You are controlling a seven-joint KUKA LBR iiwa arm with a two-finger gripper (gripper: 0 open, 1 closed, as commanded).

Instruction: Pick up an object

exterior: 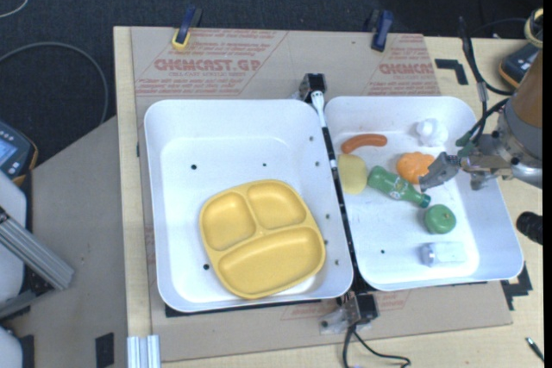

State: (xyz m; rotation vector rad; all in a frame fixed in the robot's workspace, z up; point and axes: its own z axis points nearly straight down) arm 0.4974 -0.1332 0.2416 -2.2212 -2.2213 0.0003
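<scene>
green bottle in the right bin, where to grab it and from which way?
Judging by its pose, grip the green bottle across the middle of its body, coming straight down. It lies flat, slanting from upper left to lower right, so close the fingers across the narrow width. Its ends sit near the yellow piece and green round piece; the midsection looks freer.

Right bin crowded; left half bare.

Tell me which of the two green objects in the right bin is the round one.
The green round object, near the bin's right wall, is the round one. The other, the green bottle, is long and lies on its side.
</scene>
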